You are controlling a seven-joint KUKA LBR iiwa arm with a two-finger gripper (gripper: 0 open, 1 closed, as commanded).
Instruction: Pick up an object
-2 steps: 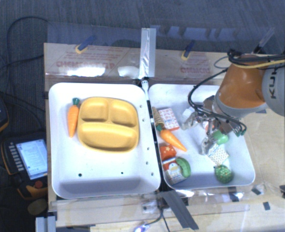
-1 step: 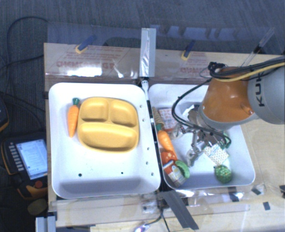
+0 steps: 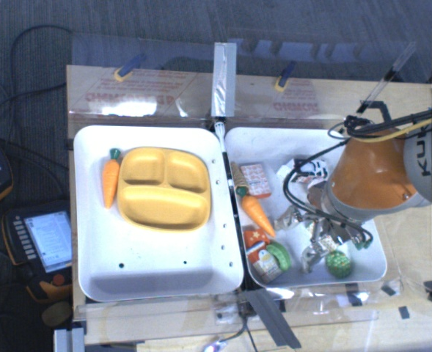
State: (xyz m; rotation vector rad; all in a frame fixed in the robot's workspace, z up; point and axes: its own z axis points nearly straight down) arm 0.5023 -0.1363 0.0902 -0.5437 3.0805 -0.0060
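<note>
The left bin (image 3: 91,270) holds a yellow divided tray (image 3: 164,188) with a carrot (image 3: 111,179) just beside its left edge. The right bin (image 3: 373,266) holds a second carrot (image 3: 257,213), a small printed packet (image 3: 253,178), a red-and-green item (image 3: 268,255) and a green ball (image 3: 339,263). The tool (image 3: 317,249) hangs low over the near right part, its fingers apart, the green ball just to its right.

Glossy white plastic bins (image 3: 91,270); matt yellow plastic tray (image 3: 164,189).
</note>
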